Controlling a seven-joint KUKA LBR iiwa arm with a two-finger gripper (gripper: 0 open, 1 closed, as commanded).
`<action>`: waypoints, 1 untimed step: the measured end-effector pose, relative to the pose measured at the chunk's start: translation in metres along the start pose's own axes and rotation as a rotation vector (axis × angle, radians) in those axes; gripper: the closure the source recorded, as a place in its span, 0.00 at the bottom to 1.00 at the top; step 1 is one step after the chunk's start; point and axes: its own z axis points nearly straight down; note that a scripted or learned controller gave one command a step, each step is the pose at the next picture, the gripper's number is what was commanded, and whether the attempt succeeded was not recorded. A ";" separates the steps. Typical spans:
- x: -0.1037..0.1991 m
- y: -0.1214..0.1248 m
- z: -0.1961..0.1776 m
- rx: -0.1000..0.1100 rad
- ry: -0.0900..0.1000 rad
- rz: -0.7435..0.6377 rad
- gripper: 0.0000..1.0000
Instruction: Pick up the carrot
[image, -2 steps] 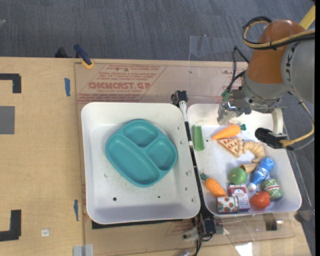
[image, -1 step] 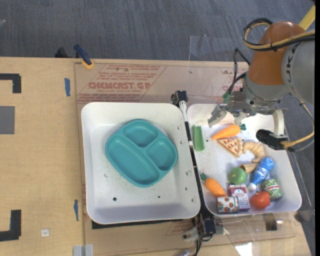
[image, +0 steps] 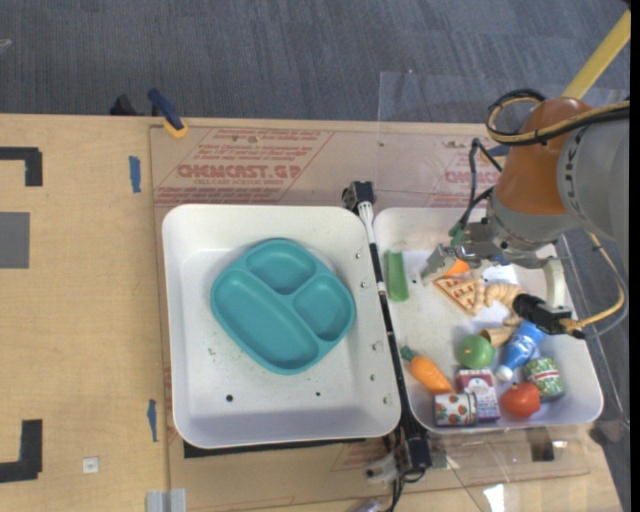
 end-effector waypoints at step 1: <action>-0.047 0.030 0.022 -0.008 0.000 0.190 0.00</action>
